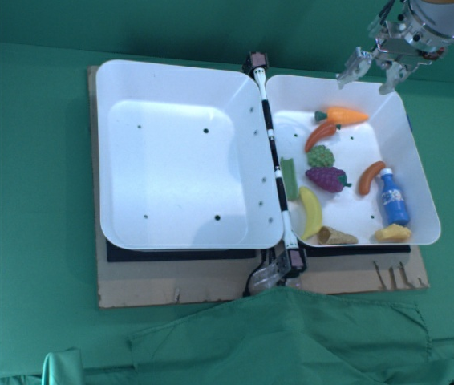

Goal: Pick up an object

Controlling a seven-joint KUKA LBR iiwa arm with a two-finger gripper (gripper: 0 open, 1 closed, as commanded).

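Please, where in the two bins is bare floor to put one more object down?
The left white bin has bare floor between all four walls. In the right white bin, a bare strip lies between the orange toy carrot and the far wall. Its near half is crowded around the purple toy grapes and blue bottle.

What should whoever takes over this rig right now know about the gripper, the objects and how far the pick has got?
Gripper: open, holding nothing, hovering above the far rim of the right bin.
Objects, all lying in the right bin: carrot, red chili, broccoli, grapes, green stick, banana, sausage, blue bottle, cone, yellow wedge.
Left bin: no objects in it.
Done: nothing picked.
Left: descend, grasp one object, lift. The carrot lies nearest the gripper.
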